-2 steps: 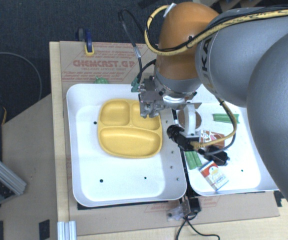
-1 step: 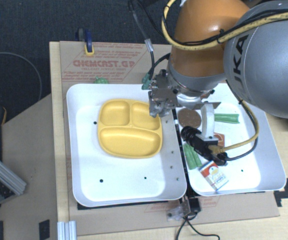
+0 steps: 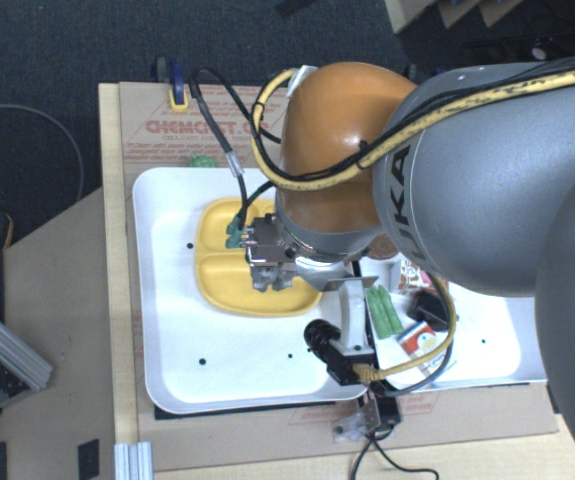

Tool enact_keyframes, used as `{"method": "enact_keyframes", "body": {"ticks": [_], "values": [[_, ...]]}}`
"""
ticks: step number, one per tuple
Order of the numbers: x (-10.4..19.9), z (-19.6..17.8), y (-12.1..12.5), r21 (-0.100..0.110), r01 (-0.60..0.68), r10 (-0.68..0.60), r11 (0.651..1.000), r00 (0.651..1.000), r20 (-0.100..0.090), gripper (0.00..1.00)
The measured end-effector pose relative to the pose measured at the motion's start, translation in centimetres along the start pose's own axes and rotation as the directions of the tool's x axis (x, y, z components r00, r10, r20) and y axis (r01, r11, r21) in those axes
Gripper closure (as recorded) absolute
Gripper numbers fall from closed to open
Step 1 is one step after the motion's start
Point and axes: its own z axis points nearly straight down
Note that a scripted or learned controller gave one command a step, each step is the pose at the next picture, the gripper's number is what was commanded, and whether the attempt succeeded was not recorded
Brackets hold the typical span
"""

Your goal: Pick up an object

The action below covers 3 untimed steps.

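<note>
A yellow, rounded dish-like object (image 3: 229, 268) lies in the left white bin (image 3: 177, 348), near its middle. My gripper (image 3: 270, 268) hangs straight down over the right part of this yellow object, very close to or touching it. The big orange and grey wrist hides the gripper's upper part and the right side of the yellow object.
The right bin (image 3: 497, 353) holds a green packet (image 3: 384, 313), a white card with red and orange print (image 3: 419, 340) and other small items, mostly under the arm. A cardboard sheet (image 3: 157, 128) lies behind the bins. The bench edge runs along the left.
</note>
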Motion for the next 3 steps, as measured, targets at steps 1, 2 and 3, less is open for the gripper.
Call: {"method": "enact_keyframes", "body": {"ticks": [1, 2, 3], "values": [[-7.6, -0.4, -0.1, -0.005, -0.013, 0.013, 1.000, 1.000, 0.001, 1.00], [3.9, -0.1, -0.1, -0.010, 0.006, -0.006, 1.000, 1.000, -0.004, 1.00], [-1.9, -19.0, 4.0, -0.029, -0.010, 0.010, 1.000, 1.000, -0.005, 1.00]]}}
